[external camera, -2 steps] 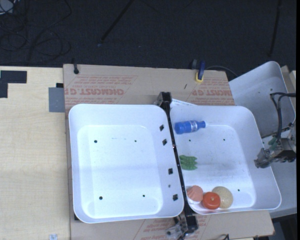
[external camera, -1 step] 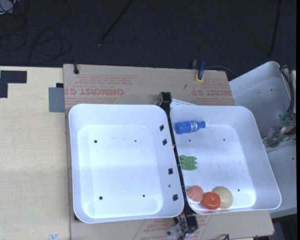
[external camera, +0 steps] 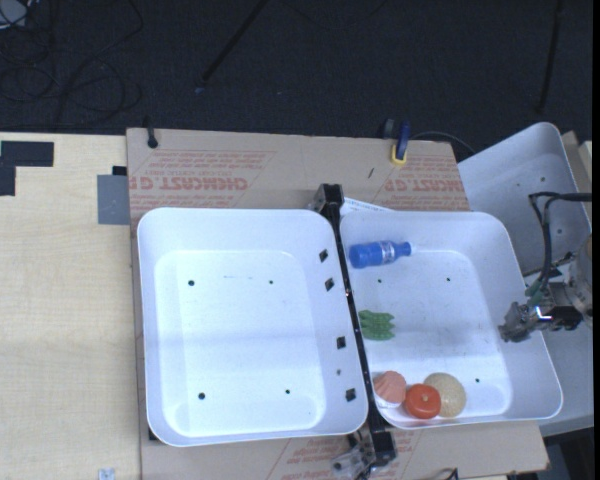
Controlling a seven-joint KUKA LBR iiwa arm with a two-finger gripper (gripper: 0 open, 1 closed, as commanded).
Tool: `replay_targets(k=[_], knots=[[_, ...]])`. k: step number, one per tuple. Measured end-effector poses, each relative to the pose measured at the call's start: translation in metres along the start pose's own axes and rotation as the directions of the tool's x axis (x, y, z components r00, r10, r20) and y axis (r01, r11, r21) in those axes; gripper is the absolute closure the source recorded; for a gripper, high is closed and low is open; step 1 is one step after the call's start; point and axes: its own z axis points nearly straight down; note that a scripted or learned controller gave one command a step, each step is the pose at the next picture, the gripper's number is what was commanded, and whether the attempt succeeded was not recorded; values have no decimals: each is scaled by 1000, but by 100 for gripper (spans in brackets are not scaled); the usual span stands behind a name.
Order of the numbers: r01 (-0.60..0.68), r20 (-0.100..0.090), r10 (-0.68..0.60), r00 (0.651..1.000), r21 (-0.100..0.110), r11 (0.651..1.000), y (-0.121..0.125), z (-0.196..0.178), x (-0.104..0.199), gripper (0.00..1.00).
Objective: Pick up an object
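Two white bins sit side by side on my worktop, sharing a black divider down the middle. The left bin gives me a wide bare floor from wall to wall. The right bin holds five things, one of each. A blue bottle lies on its side near the far wall, just beside the divider. A green piece lies lower down, also close to the divider. At the near wall, a pink piece, a red piece and a tan piece sit packed together, touching. The middle and right of that bin's floor are open.

My hand sits at the right bin's right rim, well apart from every item; I cannot tell whether it is spread or pressed together, and I see nothing in it.

Brown cardboard underlies both bins. A yellow-and-blue clamp stands at its far edge. A white panel rises behind the right bin, near the hand's cabling.
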Motion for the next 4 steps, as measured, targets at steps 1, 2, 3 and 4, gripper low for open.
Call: replay_targets(k=[1, 2, 3, 4], knots=[[2, 8, -2, 1000, -19, 1000, 2, -112, -9, 100], [0, 0, 0, 1000, 1, 1000, 1, -6, -7, 100], [3, 7, -3, 1000, -17, 1000, 18, -92, -8, 100], [1, -2, -1, 1000, 3, 1000, 0, 23, 16, 100]])
